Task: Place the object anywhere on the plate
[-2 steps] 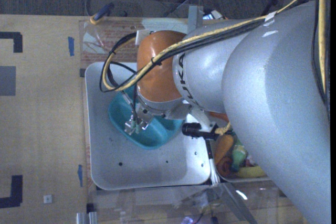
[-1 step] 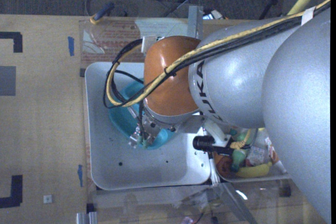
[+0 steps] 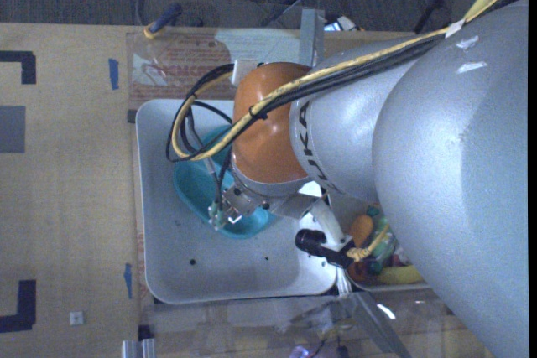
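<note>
- Claw (image 3: 225,216) is hovering over the teal plate (image 3: 193,183) in the left white bin (image 3: 168,264).
- I am struggling to tell whether it is open or closed.

Open floor on the left bin's lower and left sides; the rest is crowded.
The white bin (image 3: 164,268) shows bare floor along its left side and across the lower part of the view, open from above. The teal plate (image 3: 193,184) lies further in, largely covered by the arm (image 3: 361,138) and its looped cables (image 3: 179,134). A heap of coloured things (image 3: 367,230) sits packed under the arm to the right.
</note>
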Motion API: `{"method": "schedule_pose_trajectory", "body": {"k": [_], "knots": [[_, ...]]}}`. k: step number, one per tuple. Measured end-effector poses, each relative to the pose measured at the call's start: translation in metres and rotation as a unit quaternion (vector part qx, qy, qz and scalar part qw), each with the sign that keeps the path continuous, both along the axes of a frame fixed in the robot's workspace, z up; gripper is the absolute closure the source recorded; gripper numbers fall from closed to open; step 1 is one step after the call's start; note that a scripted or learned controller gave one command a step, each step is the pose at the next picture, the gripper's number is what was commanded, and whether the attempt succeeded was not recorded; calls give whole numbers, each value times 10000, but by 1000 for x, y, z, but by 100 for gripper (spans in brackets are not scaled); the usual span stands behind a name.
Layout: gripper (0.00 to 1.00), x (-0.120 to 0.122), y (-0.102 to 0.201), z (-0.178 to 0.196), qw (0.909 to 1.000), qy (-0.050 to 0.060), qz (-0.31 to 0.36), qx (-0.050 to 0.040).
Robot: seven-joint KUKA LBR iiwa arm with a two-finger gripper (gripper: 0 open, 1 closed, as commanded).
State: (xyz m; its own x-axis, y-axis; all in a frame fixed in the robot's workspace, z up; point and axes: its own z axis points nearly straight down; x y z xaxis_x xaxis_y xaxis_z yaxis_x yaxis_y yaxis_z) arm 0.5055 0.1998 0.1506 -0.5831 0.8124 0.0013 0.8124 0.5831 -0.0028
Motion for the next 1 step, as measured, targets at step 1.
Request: {"method": "schedule_pose_trajectory", "body": {"k": [1], "knots": [[100,26,0,-32,10000,-21,52,4]]}}
